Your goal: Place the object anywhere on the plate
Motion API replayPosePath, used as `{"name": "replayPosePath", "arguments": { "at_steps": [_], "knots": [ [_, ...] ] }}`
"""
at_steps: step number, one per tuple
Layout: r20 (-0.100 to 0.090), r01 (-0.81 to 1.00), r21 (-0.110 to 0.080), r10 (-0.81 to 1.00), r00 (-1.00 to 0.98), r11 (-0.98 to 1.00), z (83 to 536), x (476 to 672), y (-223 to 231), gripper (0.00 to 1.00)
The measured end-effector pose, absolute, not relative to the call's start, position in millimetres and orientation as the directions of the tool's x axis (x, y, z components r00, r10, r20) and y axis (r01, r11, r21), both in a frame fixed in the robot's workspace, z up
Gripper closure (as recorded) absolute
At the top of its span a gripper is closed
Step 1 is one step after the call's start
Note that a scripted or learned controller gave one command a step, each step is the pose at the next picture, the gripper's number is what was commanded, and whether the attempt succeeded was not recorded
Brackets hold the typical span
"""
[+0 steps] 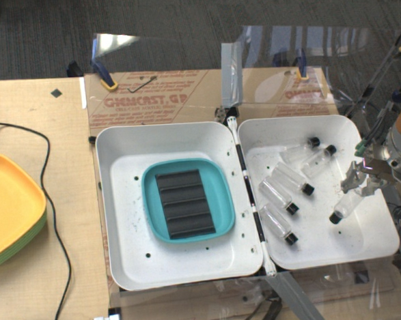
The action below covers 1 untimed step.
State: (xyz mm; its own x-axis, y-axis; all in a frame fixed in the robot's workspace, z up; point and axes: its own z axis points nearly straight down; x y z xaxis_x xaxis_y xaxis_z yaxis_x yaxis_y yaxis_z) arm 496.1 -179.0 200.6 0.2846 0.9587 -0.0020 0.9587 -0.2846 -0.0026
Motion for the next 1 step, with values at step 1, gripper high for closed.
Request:
{"name": "replayPosePath", "arguments": {
  "at_steps": [1],
  "knots": [
    [-0.002, 0.959, -0.002, 0.959, 0.285, -0.285, 200.6, 496.1, -179.0, 0.00]
  ]
}}
